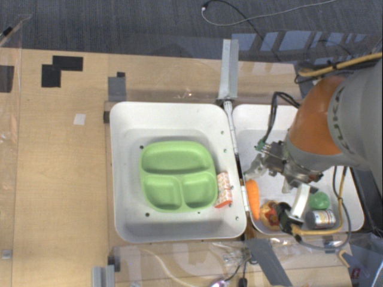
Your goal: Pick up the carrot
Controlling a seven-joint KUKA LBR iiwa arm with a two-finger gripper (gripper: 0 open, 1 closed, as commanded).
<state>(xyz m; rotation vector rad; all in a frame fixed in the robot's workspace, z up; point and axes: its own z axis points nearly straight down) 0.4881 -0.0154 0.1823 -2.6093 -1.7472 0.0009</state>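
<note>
Seen from above, an orange carrot (254, 198) lies lengthwise in the right white bin (251, 115), against its left wall. The gripper (264, 159) hangs just above and right of the carrot, apart from it; whether it is spread or closed cannot be told. Right of the carrot sit a red-and-yellow fruit (270, 213), a green object (320, 200) and a small can (323, 219). Left of the carrot, in the left bin (125, 178), lie a red-and-white packet (223, 189) and a green divided plate (178, 175).

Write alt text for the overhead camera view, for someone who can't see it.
An orange carrot lies at the left edge of the right bin, with the gripper close by. The left bin holds a green divided plate.
</note>
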